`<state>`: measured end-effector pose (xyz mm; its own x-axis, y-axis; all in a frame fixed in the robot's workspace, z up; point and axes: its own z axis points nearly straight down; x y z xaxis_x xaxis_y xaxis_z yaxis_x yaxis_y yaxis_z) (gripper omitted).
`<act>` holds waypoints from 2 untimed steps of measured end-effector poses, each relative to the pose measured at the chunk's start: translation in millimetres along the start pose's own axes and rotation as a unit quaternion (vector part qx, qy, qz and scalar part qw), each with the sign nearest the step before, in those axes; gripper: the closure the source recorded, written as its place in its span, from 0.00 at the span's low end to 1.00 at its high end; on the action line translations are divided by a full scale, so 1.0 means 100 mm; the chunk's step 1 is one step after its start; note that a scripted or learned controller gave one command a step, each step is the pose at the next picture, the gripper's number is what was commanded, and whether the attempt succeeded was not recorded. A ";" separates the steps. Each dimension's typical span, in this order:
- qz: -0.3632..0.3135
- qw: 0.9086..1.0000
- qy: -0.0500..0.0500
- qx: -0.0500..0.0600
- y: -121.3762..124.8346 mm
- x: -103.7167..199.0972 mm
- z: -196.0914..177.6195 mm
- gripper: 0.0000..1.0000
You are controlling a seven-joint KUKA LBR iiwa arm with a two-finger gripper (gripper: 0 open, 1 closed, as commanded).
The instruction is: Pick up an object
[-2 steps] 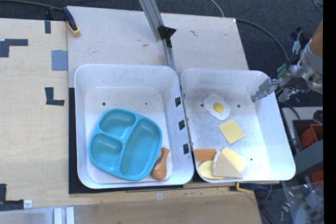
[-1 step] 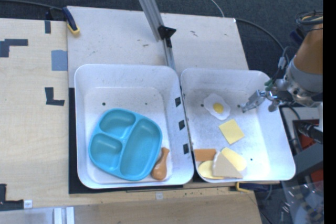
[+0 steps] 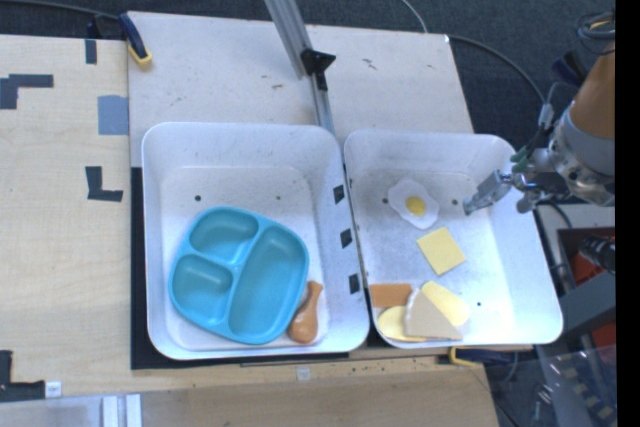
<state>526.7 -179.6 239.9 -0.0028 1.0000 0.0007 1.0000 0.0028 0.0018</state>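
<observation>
Gripper [image 3: 487,194] poised over the right edge of the right bin [image 3: 520,315], nothing between its fingers.

Arm [image 3: 585,130] enters from the right; the fingers look close together, though how far apart they stand I cannot tell at this size. Right bin contents: a fried egg toy [image 3: 413,203] just left of the gripper and apart from it, a yellow square slice [image 3: 441,250] below it, and at the near edge an orange block [image 3: 390,295], a yellow disc [image 3: 393,324] and a pale wedge [image 3: 437,311], these three bunched and touching. Left bin [image 3: 240,150] holds a blue divided plate [image 3: 239,273] with a brown drumstick toy [image 3: 307,313] against its lower right rim.
</observation>
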 end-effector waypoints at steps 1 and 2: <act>0.001 1.000 0.000 0.005 0.24 -0.31 1.47 0.00; 0.000 1.000 -0.002 -0.002 0.35 -0.31 -0.03 0.00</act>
<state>561.3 -210.4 242.9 -0.0023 1.0000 -0.0025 1.0000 0.0023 0.0065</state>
